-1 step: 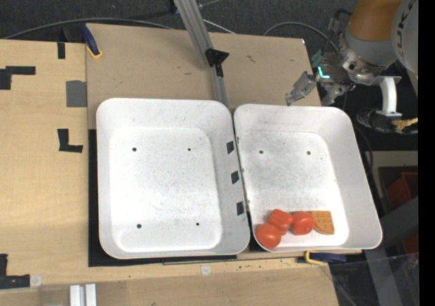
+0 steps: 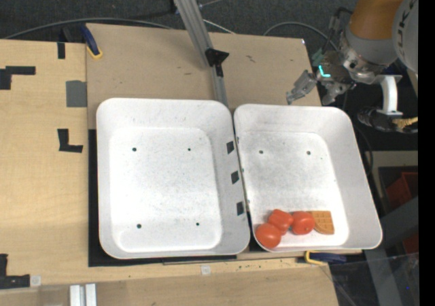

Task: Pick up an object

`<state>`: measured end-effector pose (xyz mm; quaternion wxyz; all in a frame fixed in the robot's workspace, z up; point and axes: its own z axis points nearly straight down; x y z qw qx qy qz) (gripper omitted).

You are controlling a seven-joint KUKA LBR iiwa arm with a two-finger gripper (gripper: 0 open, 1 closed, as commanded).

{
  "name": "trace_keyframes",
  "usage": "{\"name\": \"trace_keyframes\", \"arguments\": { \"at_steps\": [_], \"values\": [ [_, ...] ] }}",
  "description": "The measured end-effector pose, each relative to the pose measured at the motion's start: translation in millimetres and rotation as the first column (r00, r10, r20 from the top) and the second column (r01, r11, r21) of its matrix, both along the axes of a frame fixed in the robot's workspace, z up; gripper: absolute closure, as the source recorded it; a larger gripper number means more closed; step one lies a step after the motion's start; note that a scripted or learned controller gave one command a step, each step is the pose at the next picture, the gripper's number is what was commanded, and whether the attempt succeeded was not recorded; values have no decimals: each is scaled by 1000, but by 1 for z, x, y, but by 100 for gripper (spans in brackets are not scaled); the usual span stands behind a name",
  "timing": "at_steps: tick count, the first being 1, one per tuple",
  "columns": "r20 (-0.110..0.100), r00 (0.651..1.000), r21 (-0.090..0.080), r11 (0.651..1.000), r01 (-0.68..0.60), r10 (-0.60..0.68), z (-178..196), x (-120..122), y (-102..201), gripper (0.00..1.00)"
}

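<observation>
White plastic bins sit side by side on your bench, and the camera view takes in both from above at a slant. Note that the left bin (image 2: 163,175) holds nothing the view resolves. In the right bin (image 2: 299,128) you will find the candidates grouped at the near edge: two red tomato-like pieces (image 2: 280,225), touching one another, and an orange waffle-textured piece (image 2: 323,222) just beside them on the right.

Your gripper (image 2: 311,85) hangs above the far rim of the right bin, well apart from that cluster, on the grey arm (image 2: 380,12) with its orange band. Its fingers (image 2: 299,87) appear slightly parted with nothing between them, though the angle leaves this uncertain.

Judgement on progress: no object is lifted, so the pick is not yet begun. You have the approach, descent, closure and lift all left to do.
</observation>
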<state>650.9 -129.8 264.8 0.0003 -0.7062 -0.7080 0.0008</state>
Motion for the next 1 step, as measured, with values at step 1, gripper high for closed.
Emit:
{"name": "trace_keyframes", "arguments": {
  "at_steps": [1],
  "values": [
    [-6, 1000, 0, 1000, 1, -1, -65, -3, 1, 0]
  ]
}}
